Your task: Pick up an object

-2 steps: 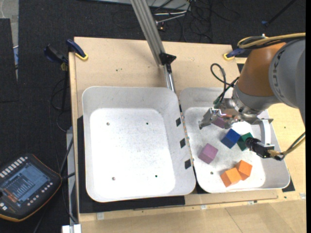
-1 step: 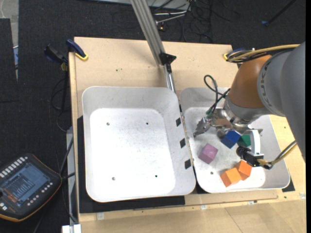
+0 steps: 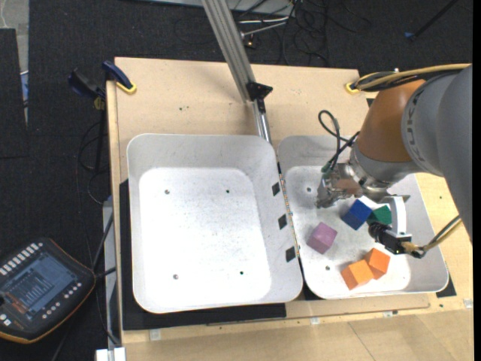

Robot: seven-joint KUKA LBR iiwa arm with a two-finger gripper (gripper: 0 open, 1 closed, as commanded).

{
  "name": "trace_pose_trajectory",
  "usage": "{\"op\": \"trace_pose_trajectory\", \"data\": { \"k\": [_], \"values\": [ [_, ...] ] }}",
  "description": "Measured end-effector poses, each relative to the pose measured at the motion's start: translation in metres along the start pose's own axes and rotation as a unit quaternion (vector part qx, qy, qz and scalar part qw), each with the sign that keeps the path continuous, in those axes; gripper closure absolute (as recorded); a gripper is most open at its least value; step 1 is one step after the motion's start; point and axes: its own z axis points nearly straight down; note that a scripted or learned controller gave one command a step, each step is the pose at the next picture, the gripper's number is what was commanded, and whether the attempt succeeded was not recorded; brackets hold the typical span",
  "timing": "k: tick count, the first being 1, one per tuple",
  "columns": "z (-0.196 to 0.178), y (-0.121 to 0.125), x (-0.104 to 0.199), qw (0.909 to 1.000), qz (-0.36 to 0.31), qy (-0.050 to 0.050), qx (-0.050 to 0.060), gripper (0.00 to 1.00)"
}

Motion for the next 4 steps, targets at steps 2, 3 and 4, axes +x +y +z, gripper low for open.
{"op": "trace_pose_trajectory", "data": {
  "k": [2,3,4],
  "values": [
    [-0.089,-0.001,-0.007,1.0,0.0,-0.001,-0.002,1.0],
    [-0.146,-0.001,0.002,1.0,-0.002,-0.001,-0.003,1.0],
    [-0.14,-0.012,0.063,1.0,-0.005,0.001,0.001,1.0]
  ]
}}
